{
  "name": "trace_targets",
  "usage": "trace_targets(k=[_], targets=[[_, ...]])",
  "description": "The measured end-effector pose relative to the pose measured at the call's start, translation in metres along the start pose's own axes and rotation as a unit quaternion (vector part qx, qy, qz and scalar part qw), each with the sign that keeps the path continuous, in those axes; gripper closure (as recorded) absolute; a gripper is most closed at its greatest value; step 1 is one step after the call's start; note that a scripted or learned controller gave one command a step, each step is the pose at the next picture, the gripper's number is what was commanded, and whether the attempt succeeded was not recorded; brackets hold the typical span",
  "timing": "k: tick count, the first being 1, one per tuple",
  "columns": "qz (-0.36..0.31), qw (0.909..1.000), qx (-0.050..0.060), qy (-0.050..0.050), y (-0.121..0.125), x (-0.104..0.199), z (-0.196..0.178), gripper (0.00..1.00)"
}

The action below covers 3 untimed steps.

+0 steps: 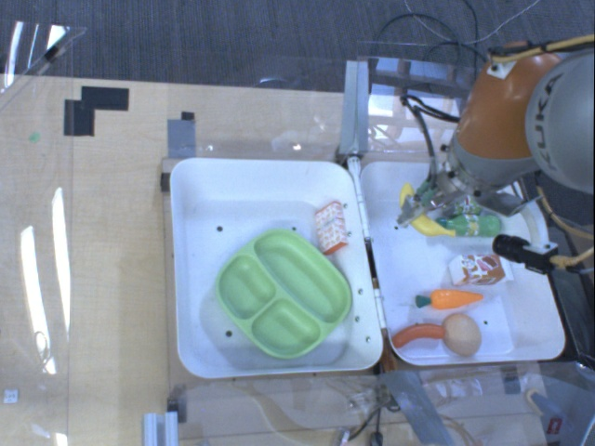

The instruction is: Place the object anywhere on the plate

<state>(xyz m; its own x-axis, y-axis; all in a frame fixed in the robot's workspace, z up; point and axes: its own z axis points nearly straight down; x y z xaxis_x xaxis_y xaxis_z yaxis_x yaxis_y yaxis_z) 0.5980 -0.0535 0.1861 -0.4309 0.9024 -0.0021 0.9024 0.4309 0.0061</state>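
Right now your arm (521, 110) reaches in from three o'clock, its orange band sitting above the right-hand bin (548, 337). The gripper (420, 204) hangs low over the far part of that bin, at about twelve o'clock from the bin's middle, right over a yellow banana (429, 225) and just beside a green bottle (472, 221). You cannot tell from this angle how the claw stands, or whether it has hold of anything; it is too small and tangled with the toys beneath it.

Look toward five o'clock from the gripper and you find a small carton (478, 269) with a red and white print. Below it, toward six o'clock, lies an orange carrot (450, 298), then a tan egg (461, 334) touching a red sausage (415, 334) at the bin's near edge.

Your green plate (283, 292), with three compartments, lies in the left-hand bin (195, 249), toward the near side of it. At one o'clock from the plate, just beside its rim, a small red and white packet (329, 228) rests against the wall between the two bins. None of the toys lies on the plate.
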Motion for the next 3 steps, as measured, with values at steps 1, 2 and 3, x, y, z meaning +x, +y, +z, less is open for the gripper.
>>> trace_targets(k=[1,2,3], targets=[[-0.042,0.9991,0.001,0.000,-0.053,0.060,0.000,1.00],[-0.072,0.9974,0.000,0.001,-0.014,0.138,0.000,1.00],[-0.071,0.9974,0.000,0.001,-0.015,0.138,0.000,0.00]])
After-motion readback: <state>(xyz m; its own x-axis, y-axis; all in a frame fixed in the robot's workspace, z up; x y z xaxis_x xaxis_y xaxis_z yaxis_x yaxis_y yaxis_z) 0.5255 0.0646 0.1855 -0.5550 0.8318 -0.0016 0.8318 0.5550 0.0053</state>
